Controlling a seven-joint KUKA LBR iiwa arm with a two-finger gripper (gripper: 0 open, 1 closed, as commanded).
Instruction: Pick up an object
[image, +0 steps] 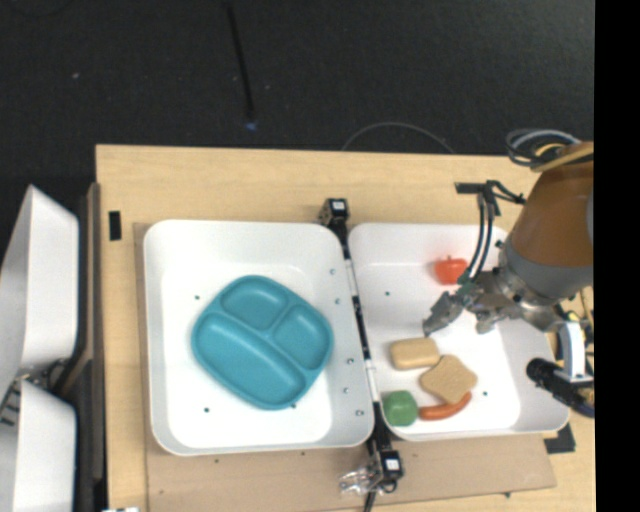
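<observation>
Arm (555, 225) enters from 3 o'clock, grey body with orange band, wrist hanging over the right bin (400, 260). Gripper (462, 312) sits low above the bin floor, near its middle. Jaws look spread, two dark fingers (438, 318) splayed apart, nothing between them.

Right bin contents:
- orange-red piece (450, 268) at about 12 o'clock from the gripper, near but apart from it
- tan bread-roll shape (414, 353) at 7 o'clock from the gripper, just below the finger tips, not touching
- brown toast-like slice (448, 380) at 6 o'clock, just beside the roll
- red-orange sausage shape (445, 408) tucked along the slice's lower edge, touching it
- green block (400, 408) at the bin's 7 o'clock corner, just beside the sausage's left end

No object lifted; all five lie on the bin floor.

Left bin (170, 250) holds a teal divided plate (262, 342), three compartments, lying flat and rotated, roughly central, slightly toward 5 o'clock.

Bins sit side by side on the wooden bench (120, 170), black clips (334, 211) at the seam at 12 and 6 o'clock. Dark floor beyond the bench at 12 o'clock.
</observation>
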